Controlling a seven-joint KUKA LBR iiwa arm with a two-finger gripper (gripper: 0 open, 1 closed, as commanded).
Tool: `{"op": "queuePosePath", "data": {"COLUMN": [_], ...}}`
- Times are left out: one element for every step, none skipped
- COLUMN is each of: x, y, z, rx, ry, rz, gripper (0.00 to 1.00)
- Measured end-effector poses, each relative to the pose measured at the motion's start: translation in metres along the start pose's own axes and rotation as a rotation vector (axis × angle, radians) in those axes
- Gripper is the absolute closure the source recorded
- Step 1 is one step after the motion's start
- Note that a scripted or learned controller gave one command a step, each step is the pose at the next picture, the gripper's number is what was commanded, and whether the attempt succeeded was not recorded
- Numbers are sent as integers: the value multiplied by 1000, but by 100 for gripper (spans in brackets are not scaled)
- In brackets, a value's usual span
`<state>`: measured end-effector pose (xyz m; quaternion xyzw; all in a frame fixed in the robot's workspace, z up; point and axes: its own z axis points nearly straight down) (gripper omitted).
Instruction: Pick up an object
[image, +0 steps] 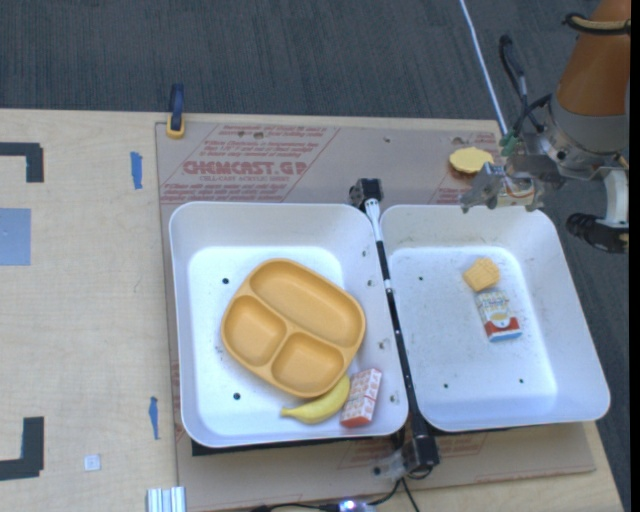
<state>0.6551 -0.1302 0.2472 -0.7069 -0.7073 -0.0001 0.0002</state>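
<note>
My gripper (503, 186) hangs over the far rim of the right bin (570, 390), at the top right of the camera view. Beside it on the left, a round yellow piece (467, 160) shows over the brown board behind the bin. I cannot tell whether it touches the gripper. Inside the right bin lie a small yellow waffle-like square (482, 273) and, just in front of it, a red, white and blue carton (499, 318). The left bin (190, 300) holds an orange divided plate (292, 326), a banana (318, 405) and a red-and-white packet (362, 397).
A black clamp (368, 192) and rod run along the seam between the two bins. The bins rest on a brown board (250, 165) on a pale wooden bench (70, 330). A blue clip (176, 110) sits at the board's far left corner.
</note>
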Motion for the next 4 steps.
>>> {"op": "queuePosePath", "data": {"x": [-11,20,20,100], "y": [-13,-40,-39,-86], "z": [143,155,145,62], "rx": [-1,-18,-21,-1], "ry": [0,-8,-9,0], "rz": [0,0,1,-1], "gripper": [0,0,100,100]}}
